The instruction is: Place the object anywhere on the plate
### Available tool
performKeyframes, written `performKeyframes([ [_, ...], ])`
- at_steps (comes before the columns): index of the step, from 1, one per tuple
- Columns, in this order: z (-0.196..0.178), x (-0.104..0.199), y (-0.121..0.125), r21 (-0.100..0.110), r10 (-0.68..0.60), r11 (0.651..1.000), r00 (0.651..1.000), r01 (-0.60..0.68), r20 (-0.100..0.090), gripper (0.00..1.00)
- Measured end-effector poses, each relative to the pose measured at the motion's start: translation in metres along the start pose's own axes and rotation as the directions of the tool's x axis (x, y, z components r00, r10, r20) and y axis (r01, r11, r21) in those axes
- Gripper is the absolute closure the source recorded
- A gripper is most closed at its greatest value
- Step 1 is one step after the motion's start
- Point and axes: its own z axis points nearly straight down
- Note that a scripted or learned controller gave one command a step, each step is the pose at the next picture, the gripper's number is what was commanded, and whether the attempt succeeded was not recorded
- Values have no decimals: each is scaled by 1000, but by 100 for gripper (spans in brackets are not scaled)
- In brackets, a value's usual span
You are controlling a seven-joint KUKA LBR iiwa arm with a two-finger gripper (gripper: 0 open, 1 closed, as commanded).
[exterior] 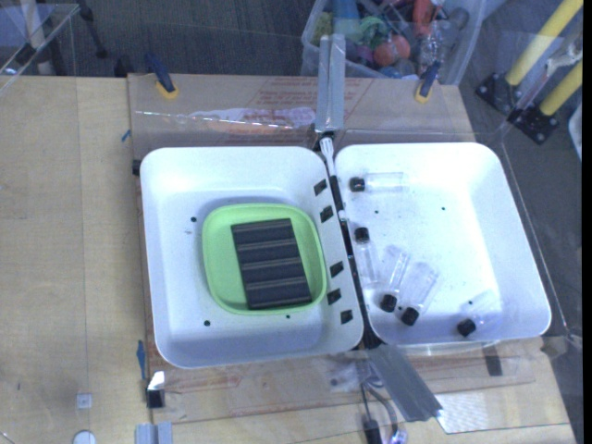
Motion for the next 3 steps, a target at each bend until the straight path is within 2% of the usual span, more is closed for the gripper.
performKeyframes([
  [1, 0, -2, -3, 3, -4, 1000, 1000, 4, 3, 0],
  [2, 0, -3, -3, 3, 75, 997, 997, -75, 1, 0],
  [3, 0, -1, -4, 3, 39, 999, 999, -39, 3, 0],
])
